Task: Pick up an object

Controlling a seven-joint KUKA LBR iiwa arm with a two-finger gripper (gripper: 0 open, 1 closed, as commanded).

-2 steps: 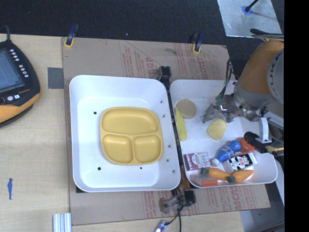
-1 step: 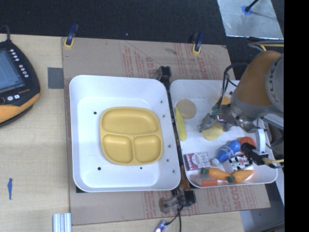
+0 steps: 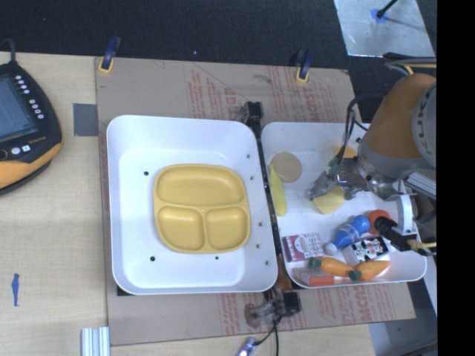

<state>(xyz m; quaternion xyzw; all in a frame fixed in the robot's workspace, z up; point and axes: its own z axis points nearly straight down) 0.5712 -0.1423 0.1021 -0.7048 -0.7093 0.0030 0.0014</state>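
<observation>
The right bin [image 3: 312, 136] holds several small items. Among them are a round tan disc [image 3: 286, 167], a long yellow banana-like piece [image 3: 277, 191], a pale yellow chunk [image 3: 329, 202], a blue item [image 3: 349, 233], a red item [image 3: 381, 217], an orange carrot [image 3: 340, 266] and a red-and-white packet [image 3: 302, 245]. My gripper [image 3: 335, 184] hangs low over the bin's middle, right at the top edge of the yellow chunk. The grey arm with its orange band [image 3: 397, 128] comes in from the right and hides the bin's far right side.
The left bin [image 3: 126, 199] holds a yellow three-part plate [image 3: 202, 206]. Both bins rest on a cardboard sheet [image 3: 193, 87] held by two clamps at the back. A black and orange handheld controller [image 3: 22, 132] lies at the far left of the bench.
</observation>
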